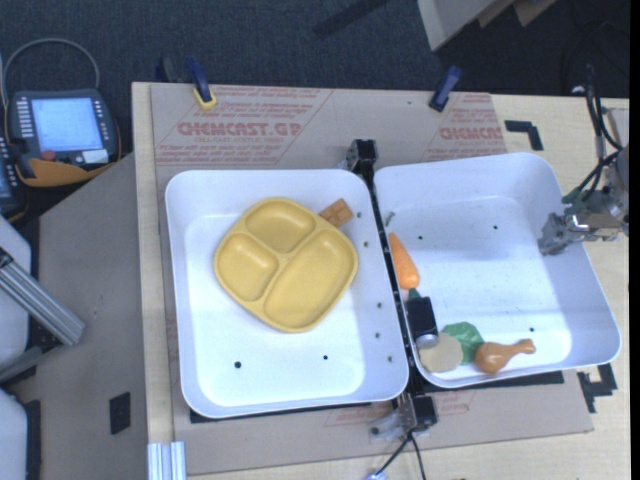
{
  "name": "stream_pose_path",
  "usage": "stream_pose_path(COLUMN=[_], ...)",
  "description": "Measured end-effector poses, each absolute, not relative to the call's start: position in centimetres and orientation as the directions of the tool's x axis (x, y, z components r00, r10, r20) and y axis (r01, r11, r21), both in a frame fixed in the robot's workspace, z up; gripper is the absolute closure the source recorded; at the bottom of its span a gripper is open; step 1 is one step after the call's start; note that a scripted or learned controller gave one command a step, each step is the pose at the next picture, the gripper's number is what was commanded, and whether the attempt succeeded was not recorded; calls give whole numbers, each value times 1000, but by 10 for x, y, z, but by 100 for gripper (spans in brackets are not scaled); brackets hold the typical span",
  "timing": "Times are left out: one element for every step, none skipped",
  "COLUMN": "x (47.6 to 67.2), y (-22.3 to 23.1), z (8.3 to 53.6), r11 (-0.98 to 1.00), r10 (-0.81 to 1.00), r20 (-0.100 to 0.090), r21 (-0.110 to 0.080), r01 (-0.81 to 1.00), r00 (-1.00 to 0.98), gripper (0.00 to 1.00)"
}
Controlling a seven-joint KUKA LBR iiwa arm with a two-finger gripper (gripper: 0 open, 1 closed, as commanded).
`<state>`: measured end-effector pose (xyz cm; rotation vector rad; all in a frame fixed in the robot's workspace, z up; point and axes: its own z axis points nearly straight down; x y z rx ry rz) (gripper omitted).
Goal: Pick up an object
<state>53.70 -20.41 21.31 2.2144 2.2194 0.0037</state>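
Gripper (560,230) sits at the right bin's (480,193) far-right rim; whether it is spread, you cannot tell. Your targets, the carrot (403,260) and drumstick (503,352), crowd the bin's left wall and near edge, so a descent there risks striking walls.

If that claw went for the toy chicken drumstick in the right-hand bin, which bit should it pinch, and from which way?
Probably the thin bone shaft of the drumstick, coming straight down from above. It lies flat near the front wall of the right bin, its narrow end pointing right into open floor. The fat end touches the green piece, leaving little room there. The tool is at the bin's right rim.
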Motion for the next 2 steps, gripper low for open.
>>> stream_pose_path(x=[536,520], y=[-210,-160], z=[276,271], r11=[1,5], r10=[1000,1000], r20=[-4,2], r21=[8,-2], r01=[1000,1000], r00=[-1,-5], gripper=[100,100])
